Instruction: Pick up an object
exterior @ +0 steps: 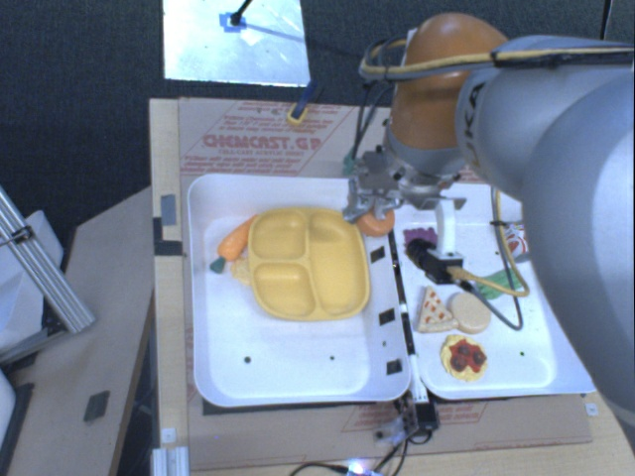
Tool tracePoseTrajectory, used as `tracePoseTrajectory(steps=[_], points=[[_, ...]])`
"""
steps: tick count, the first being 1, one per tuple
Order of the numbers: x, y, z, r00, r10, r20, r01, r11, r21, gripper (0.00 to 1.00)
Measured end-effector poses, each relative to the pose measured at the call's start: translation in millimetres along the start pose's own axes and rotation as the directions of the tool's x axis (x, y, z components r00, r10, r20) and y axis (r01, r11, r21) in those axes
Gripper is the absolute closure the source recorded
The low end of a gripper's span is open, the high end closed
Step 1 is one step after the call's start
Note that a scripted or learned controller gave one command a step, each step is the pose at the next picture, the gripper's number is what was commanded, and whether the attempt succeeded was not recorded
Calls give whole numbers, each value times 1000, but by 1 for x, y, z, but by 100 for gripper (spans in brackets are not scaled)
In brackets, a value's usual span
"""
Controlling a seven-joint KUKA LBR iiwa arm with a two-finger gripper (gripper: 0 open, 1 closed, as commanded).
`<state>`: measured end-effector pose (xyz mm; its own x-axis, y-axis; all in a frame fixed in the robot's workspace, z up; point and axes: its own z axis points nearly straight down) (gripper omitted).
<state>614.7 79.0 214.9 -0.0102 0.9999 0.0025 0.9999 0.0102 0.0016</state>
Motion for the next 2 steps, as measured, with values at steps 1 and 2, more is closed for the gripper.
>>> tracePoseTrajectory(steps=[1, 2], points=[[-2, 3, 0, 1000, 5, 2, -5, 1000, 0, 100], [1, 4, 0, 1000, 4, 2, -4, 1000, 0, 100]])
